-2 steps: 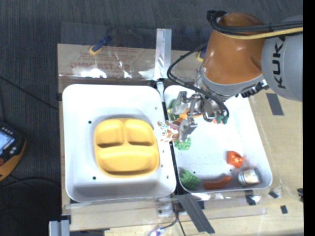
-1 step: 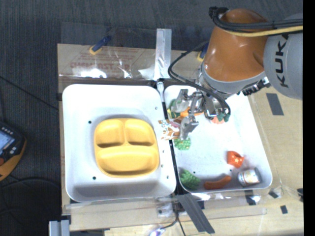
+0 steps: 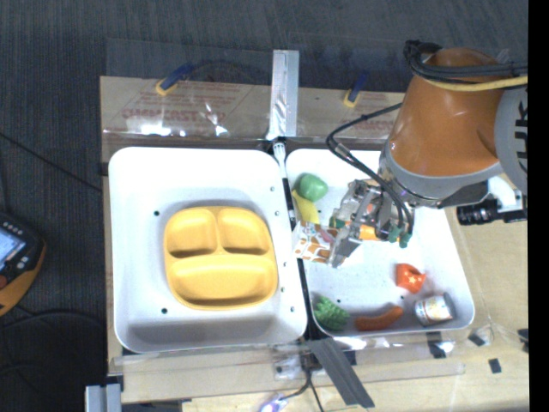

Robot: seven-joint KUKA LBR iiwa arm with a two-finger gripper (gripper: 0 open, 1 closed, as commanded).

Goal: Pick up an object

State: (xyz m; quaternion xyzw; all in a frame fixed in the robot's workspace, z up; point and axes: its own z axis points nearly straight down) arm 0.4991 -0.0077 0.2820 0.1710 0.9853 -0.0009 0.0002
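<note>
The two-finger gripper [image 3: 345,245] hangs in the right white bin [image 3: 453,256], just beside a small orange-and-white printed packet [image 3: 314,245]. Whether it is spread or closed cannot be determined. A yellow three-compartment plastic tray [image 3: 220,257] lies in the left white bin [image 3: 137,187].

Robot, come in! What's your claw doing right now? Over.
Claw low in right bin, grip unclear. Green ball and carton beside it. Nothing lifted.

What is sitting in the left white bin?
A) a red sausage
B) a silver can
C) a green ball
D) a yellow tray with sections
D: the yellow tray, divided into sections, lies in the left bin, while the small toys lie in the right bin under the gripper.
</note>
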